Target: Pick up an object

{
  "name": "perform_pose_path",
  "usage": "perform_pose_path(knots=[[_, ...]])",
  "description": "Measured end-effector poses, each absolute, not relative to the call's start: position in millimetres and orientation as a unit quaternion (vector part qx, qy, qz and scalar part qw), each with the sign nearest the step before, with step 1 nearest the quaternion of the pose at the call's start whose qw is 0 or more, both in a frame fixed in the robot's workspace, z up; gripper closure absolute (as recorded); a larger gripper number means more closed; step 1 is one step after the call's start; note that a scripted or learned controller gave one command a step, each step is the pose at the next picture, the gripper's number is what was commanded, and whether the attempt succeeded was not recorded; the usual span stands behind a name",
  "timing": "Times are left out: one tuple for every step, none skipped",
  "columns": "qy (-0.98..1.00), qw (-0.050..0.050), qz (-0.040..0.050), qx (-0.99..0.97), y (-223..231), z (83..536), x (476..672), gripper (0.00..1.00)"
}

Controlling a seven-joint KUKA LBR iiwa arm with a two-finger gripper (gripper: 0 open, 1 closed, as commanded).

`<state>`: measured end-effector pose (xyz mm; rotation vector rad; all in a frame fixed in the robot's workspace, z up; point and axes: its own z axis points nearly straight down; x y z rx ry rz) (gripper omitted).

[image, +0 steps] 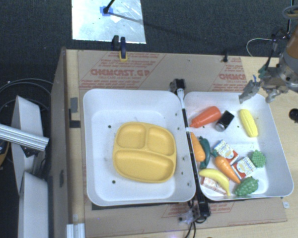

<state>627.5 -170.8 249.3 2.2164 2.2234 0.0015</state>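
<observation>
My gripper (260, 94) hangs open over the far right corner of the right bin (277, 148), its two fingers spread with nothing between them. Below it in that bin lie a yellow corn cob (248, 122), a red-orange pepper (206, 116), a small black can (224, 120), two carrots (226, 168), a banana (214, 177), two small cartons (225, 150) and green broccoli pieces (247, 186). The corn cob lies nearest, just in front of the fingers.
The left bin (97, 148) holds a yellow divided plate (144, 151). A black clip (179, 86) sits where the bins meet at the back. A blue-and-yellow clamp (120, 46) stands on the cardboard's far edge.
</observation>
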Motion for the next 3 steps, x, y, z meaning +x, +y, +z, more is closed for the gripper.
perform_pose_path(knots=[[0.709,0.003,0.0036,0.705,-118.9,120.0,644.8,0.00],[0.708,0.008,0.0048,0.706,-111.9,109.1,657.9,0.00],[0.708,0.006,0.0035,0.706,-150.7,109.5,640.9,0.00]])
